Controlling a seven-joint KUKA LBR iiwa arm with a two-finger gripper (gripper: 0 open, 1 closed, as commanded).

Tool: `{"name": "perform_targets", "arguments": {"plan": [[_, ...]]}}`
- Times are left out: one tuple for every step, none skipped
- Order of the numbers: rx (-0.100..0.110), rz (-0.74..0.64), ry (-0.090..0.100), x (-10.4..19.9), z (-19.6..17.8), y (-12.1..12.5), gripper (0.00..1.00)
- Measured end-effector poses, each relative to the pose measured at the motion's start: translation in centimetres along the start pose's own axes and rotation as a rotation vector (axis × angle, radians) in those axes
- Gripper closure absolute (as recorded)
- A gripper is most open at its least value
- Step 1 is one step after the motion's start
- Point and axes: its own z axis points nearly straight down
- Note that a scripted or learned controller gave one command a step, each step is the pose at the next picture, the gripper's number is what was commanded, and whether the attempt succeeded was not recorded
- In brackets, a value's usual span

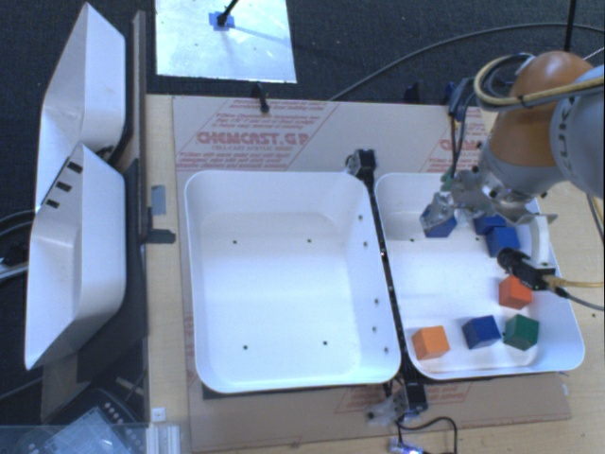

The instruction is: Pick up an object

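On the desk, the large shallow white plastic bin [284, 282] sits at left. Just beside it, the smaller white bin [454, 282] holds an orange cube [430, 341], a blue cube [481, 331], a green cube [521, 332] and another orange block [514, 292]. The grey gripper [440, 218] hangs over that bin's far end, near a blue block [492, 225]; I cannot tell its grip.

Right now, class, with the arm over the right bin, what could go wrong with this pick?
1. The tool hangs near the right bin's far wall, so a descent might clip the wall.
2. A blue block lies partly hidden under the wrist, so it might be knocked aside.
3. The green block and another blue block sit close together, which could spoil a grasp.
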Motion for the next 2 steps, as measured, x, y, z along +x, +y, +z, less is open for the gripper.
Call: {"name": "perform_targets", "arguments": {"plan": [[0.008, 0.001, 0.002, 5.3, -1.2, -8.4, 1.00], [0.007, -0.003, 0.002, 13.1, -1.1, -7.3, 1.00]]}}
